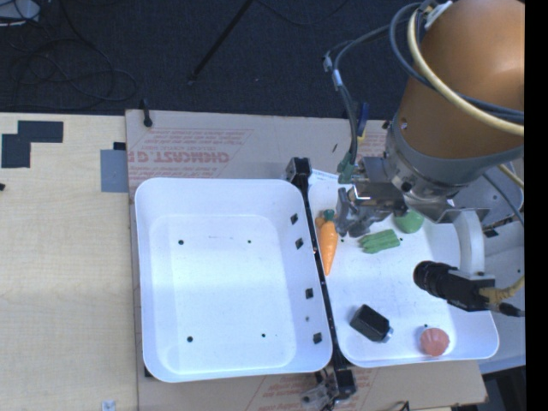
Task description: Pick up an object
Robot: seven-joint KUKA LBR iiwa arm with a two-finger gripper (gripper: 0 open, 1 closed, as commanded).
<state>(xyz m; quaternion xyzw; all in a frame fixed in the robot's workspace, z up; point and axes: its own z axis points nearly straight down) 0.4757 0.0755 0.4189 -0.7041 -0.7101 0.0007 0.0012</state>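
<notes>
Here the grey two-finger gripper (353,221) hangs beside the orange plastic carrot (327,243); its opening I cannot tell. Centre over the carrot's length before closing.

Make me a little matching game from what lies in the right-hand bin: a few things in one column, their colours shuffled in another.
Things:
1. carrot
2. block
3. ball
4. pod

Colours:
A. black
B. green
C. orange
D. pinkish red

Pairs: 1-C, 2-A, 3-D, 4-B
</notes>
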